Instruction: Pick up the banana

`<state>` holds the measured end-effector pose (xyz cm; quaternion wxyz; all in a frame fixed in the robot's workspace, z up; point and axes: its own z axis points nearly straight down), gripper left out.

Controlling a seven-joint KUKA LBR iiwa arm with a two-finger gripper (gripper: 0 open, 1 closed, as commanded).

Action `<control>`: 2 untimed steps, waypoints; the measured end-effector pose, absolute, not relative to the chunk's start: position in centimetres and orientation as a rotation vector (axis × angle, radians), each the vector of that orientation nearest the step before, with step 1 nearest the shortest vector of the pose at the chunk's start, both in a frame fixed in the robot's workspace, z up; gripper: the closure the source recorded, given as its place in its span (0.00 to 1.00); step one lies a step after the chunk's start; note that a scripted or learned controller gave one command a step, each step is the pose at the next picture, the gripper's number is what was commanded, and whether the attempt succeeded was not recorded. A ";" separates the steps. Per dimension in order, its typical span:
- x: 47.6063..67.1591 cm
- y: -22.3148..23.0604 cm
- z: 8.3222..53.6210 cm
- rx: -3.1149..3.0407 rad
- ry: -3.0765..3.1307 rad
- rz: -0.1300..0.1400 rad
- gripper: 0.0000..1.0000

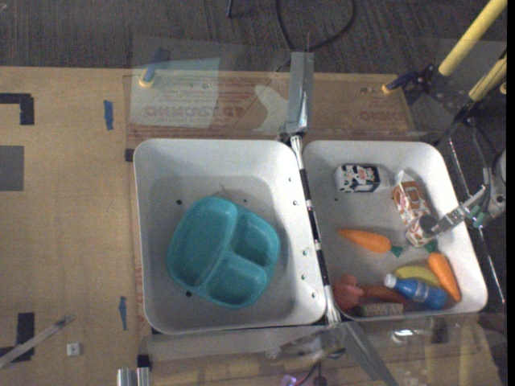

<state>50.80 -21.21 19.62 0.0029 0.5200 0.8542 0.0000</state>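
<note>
The banana [416, 273] lies in the right bin [366, 153], near its front right corner, wedged between a blue bottle [417, 291] just in front of it and an orange carrot [444, 275] touching its right end — only a short yellow arc of it shows. The claw [430, 225] reaches in from the right edge and sits above the banana, beside a small carton [410, 209]; whether it is open or closed I cannot tell at this size, and nothing is seen between its tips. A second carrot [368, 240] lies mid-bin, a black-and-white carton [359, 178] toward the back. The left bin [213, 153] holds a teal divided plate [224, 252]. To do this well, I judge the claw should come toward the front corner and descend straight over the exposed yellow middle, closing across the banana's narrow width — a slanted approach risks catching the bottle or carrot instead.
</note>
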 end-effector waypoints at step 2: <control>63.8 -17.8 41.9 0.769 3.034 0.000 1.00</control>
